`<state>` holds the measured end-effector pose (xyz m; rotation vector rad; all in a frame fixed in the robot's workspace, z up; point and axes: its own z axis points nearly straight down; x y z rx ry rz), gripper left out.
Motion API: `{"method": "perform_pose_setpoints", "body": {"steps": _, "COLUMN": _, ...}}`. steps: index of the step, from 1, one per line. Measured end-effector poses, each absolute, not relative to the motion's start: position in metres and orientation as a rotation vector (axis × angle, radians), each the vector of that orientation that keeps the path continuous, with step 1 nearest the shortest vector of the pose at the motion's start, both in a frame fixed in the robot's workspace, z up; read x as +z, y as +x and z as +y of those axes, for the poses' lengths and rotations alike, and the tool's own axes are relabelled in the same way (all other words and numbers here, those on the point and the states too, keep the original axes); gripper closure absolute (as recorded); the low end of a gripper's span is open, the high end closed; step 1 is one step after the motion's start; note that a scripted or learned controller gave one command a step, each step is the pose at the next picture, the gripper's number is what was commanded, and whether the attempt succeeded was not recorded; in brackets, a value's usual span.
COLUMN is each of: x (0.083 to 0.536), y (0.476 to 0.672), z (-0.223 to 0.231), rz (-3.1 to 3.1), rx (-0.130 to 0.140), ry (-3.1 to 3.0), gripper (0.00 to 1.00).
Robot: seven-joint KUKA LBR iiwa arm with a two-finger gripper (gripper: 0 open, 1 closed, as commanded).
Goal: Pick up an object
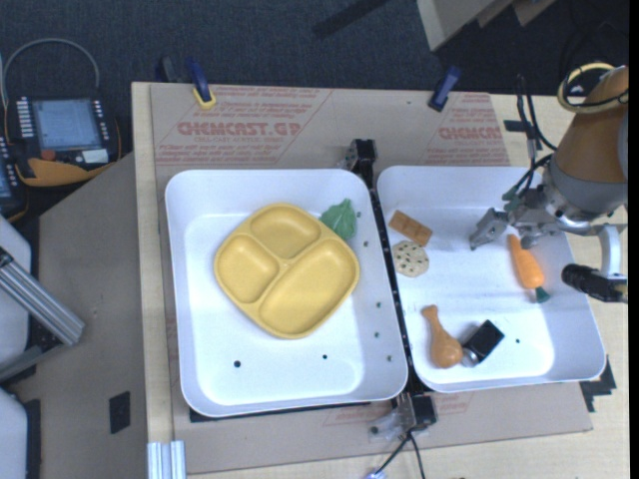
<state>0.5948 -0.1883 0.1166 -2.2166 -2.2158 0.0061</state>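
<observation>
A brown cardboard-topped bench (300, 128) carries everything. The right shallow white plastic bin (469, 297) serves as the reference here. Touching its left wall sits the left shallow white plastic bin (180, 267), which holds a yellow three-compartment plastic plate (287, 267). A green leaf-shaped toy (340, 218) is tucked at the plate corner nearest the right bin.

The grey arm with its orange band (589, 148) comes in over the right bin's far right corner, and the metal two-finger gripper (507, 226) is low inside that corner. Whether the pincer is spread or pressed together cannot be told.

An orange toy carrot (526, 265) lies flat on the right bin's floor by its right wall. Its long axis runs roughly far-to-near, the far end just at the gripper and the green-tipped end pointing at the bin's near right.

Near the right bin's front wall lies a tan toy drumstick (440, 337), beside a small black block (483, 340). By its left wall are a brown rectangular cracker (410, 229) and a round speckled cookie (409, 258).
</observation>
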Motion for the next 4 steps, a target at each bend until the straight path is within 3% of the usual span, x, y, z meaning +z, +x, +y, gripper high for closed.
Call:
{"method": "perform_pose_setpoints", "body": {"steps": 1, "x": 0.083, "y": 0.594, "z": -0.187, "rz": -2.217, "rx": 0.002, "ry": -2.217, "gripper": 0.00}}
{"method": "perform_pose_setpoints", "body": {"steps": 2, "x": 0.096, "y": 0.595, "z": -0.188, "rz": -2.221, "rx": 0.000, "ry": -2.221, "gripper": 1.00}}
{"method": "perform_pose_setpoints", "body": {"steps": 4, "x": 0.218, "y": 0.607, "z": -0.199, "rz": -2.229, "rx": -0.006, "ry": -2.227, "gripper": 1.00}}
